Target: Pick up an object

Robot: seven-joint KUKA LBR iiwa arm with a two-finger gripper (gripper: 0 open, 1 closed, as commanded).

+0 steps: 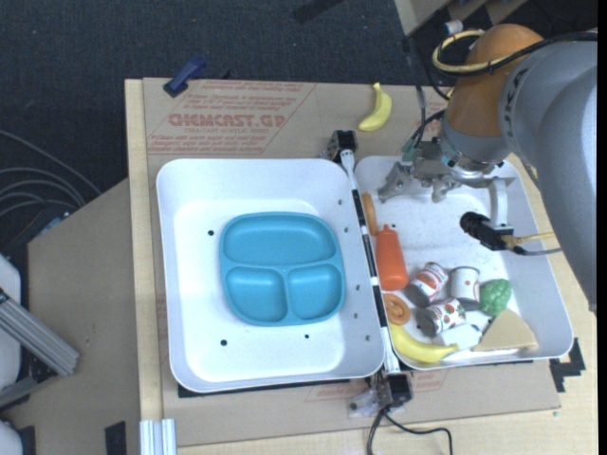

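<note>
The claw (429,180) hangs over the top of the right bin (541,282), with nothing in it. I cannot tell how wide it is open. The toys sit lower down: a carrot (390,258), cans (446,282), a banana (420,348). The carrot is nearest and lies alone, so go down straight over its middle and squeeze across it.

Even overhead light, soft shadows, slightly soft focus, perhaps compression.

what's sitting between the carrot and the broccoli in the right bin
In the camera view, two small cans lie between the carrot and the broccoli.
</note>
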